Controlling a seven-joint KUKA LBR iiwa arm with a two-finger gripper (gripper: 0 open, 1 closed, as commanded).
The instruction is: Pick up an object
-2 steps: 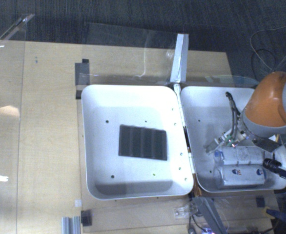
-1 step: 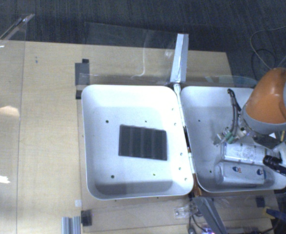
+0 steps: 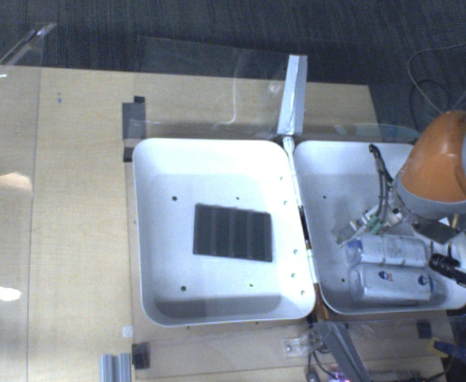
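Reaching in from the right, arm hangs low over the right bin, orange band up top, wrist body blocking most of what's below it. Gripper sits near bin middle, tangled visually with cables and a small green-and-white bit; whether it's apart, together or clamped on something — cannot tell from this angle, too cluttered.

Candidate objects: two silvery-grey cylinders lying on their sides in the right bin's near half. Upper cylinder just beside the gripper, toward the near edge and slightly right. Lower cylinder touching or almost touching the upper one, closer to the near rim. Both long axes run left-right across the view, roughly parallel to that rim.

Left bin holds a flat dark ribbed pad, well apart from the gripper.

Judgement: nearest target is the upper cylinder; closing across its short dimension fits. Risk: round body rolling toward its neighbour or slipping out. No lift yet evident.
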